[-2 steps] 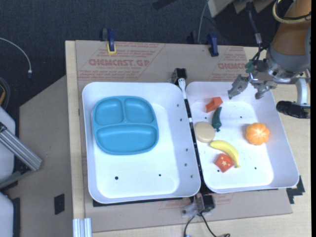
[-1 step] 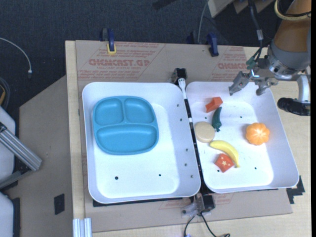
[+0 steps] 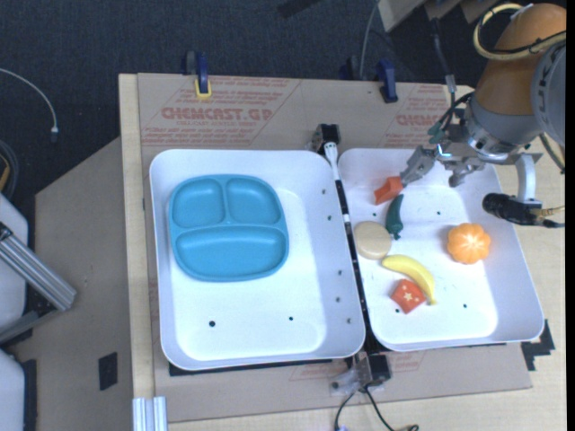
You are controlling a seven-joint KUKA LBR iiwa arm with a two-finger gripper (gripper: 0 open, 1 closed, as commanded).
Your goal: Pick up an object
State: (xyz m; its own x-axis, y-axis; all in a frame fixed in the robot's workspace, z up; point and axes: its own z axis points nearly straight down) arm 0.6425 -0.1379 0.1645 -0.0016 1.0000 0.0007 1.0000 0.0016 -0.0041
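The right bin (image 3: 503,317) holds several toy foods: a small orange-red piece (image 3: 388,189), a dark green vegetable (image 3: 395,215), a beige round piece (image 3: 370,240), a banana (image 3: 412,274), a red piece (image 3: 407,296) and an orange (image 3: 468,243). My gripper (image 3: 433,174) hangs over the bin's far part, open, with its fingers spread. One fingertip (image 3: 411,174) sits just right of the orange-red piece, close to it. Nothing is between the fingers.
A blue divided plate (image 3: 229,225) lies in the left bin (image 3: 252,330). The bins meet at a black-clipped seam (image 3: 346,232). The arm's orange band (image 3: 526,30) and grey wrist stand over the right bin's far right corner. Blue clamps (image 3: 202,72) hold the board's far edge.
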